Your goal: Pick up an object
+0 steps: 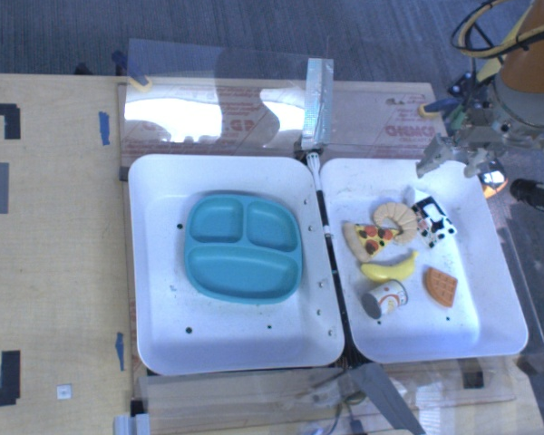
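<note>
Toys lie clustered in the right-hand shallow white bin (pixel 499 329): a tan round cookie-like piece (pixel 395 215), a flat pizza slice with red dots (pixel 372 236) touching it on its left, a small black-and-white blocky figure (pixel 432 220) just to the right, a yellow banana (pixel 389 266) below the slice, a small cup-shaped can lying on its side (pixel 385 298) under the banana, and an orange waffle-patterned wedge (pixel 441 286) to the right of the can. None of them is lifted; all rest on the bin floor. The left shallow white bin (pixel 154 270) carries a teal plastic tray with three compartments (pixel 244 247) near its middle. The grey arm with its orange band (pixel 531 57) enters at the upper right, and its hand (pixel 462 157) hangs over the top right corner of the right bin, above and apart from the toys. Whether the hand is spread or closed cannot be told from this slant, and nothing is seen in it. Both bins sit on a light wooden bench (pixel 54 243).
</note>
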